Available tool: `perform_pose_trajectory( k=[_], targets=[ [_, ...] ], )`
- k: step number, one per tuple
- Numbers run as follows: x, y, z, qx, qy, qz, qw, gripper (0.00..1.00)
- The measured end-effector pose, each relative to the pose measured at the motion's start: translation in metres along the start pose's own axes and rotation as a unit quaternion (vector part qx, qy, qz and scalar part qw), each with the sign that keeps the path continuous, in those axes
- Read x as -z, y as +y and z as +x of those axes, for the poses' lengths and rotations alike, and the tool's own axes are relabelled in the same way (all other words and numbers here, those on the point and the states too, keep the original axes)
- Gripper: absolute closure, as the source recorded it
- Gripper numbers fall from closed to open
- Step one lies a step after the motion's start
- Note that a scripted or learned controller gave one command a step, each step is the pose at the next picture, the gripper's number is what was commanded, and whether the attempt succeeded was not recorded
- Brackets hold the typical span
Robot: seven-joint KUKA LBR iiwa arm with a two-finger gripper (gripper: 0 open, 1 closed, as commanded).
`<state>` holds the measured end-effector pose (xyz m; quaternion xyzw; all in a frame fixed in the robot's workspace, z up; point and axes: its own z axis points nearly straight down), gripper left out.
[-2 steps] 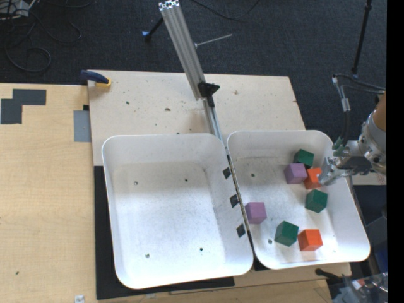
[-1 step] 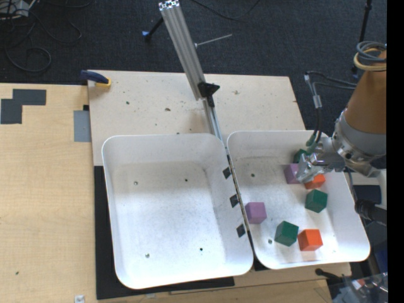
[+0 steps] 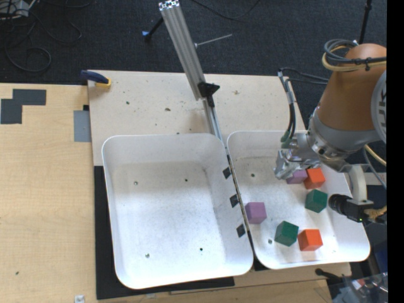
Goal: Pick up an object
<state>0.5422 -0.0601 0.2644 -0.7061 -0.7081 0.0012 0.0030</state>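
The right bin (image 3: 259, 153) holds several small blocks. A purple block (image 3: 255, 211) lies near its left wall. A green block (image 3: 286, 233) and an orange block (image 3: 310, 239) sit side by side near the front. Another green block (image 3: 316, 201) and another orange block (image 3: 314, 177) lie further back on the right. My gripper (image 3: 287, 168) hangs low in this bin, right beside a pale purple block (image 3: 297, 177) that it partly hides. Whether it touches that block I cannot tell.
The left bin (image 3: 164, 207) stands alongside, with a divider carrying black clips (image 3: 233, 200) between the two. A slanted aluminium post (image 3: 188, 55) rises behind the bins. A blue clamp (image 3: 95, 77) lies at the bench's far left corner.
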Motion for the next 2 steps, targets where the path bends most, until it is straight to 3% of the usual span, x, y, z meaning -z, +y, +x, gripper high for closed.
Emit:
perform_pose_trajectory(
  k=[2],
  targets=[
    [-0.033,0.02,0.107,0.0,0.0,0.001,1.0,1.0]
  ],
)
